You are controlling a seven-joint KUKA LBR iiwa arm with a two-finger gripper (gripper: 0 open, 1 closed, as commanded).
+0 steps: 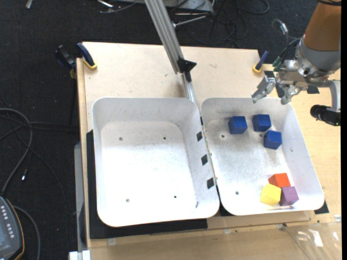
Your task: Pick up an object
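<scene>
I'm hovering the gripper (274, 90), fingers spread wide and holding nothing, over the right bin's (303, 145) far rim, aiming to drop squarely onto the nearest blue cube (261, 122)

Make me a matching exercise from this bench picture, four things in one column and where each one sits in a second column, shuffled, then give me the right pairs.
Things:
1. gripper
2. yellow block
3. three blue blocks
4. left bin

Places:
A. far part of the right bin's floor
B. near right corner of the right bin, beside the orange block and the purple block
C. over the right bin's far rim
D. on the left half of the bench

Pairs: 1-C, 2-B, 3-A, 4-D
</scene>
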